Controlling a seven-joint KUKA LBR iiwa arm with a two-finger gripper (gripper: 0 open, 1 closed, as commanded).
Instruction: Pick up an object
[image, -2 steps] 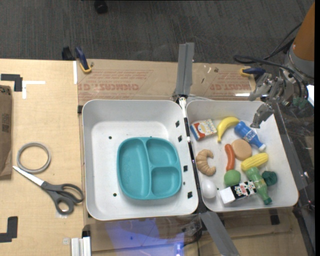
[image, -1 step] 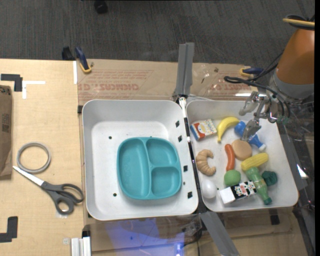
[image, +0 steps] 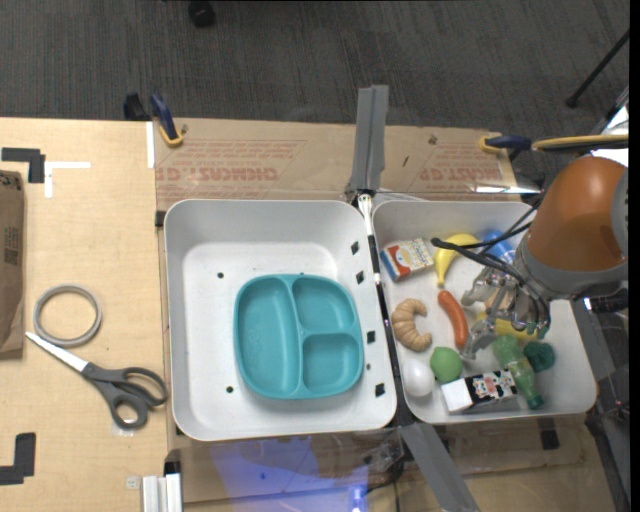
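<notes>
The arm (image: 585, 225) is reaching in from the right and hanging over the right bin (image: 575, 400), its orange band sitting high above the wrist. The gripper (image: 500, 305) is pointing down and to the left among the toys, and from here I cannot tell how far it is spread or whether anything is caught in it; the metal parts are blurring into the clutter beneath. Just to its left a red sausage (image: 453, 314) is lying lengthwise, close beside the gripper but not clearly touching it. A croissant (image: 410, 324) is resting farther left, near the dividing wall, and a green ball (image: 446, 363) is sitting just near of the sausage, with a white egg (image: 417, 377) beside it. On the far side of the gripper a banana (image: 448, 256) is lying next to a small white and red carton (image: 409, 259). On the near side, a black and white box (image: 485, 390) is lying along the bin's near wall, and some green pieces (image: 525, 365) are sitting right under the gripper's right side. The left bin (image: 195, 300) is holding a teal divided plate (image: 298, 336), well apart from the arm. Out on the bench to the left, scissors (image: 105, 380) and a roll of tape (image: 67, 314) are lying near each other.
</notes>
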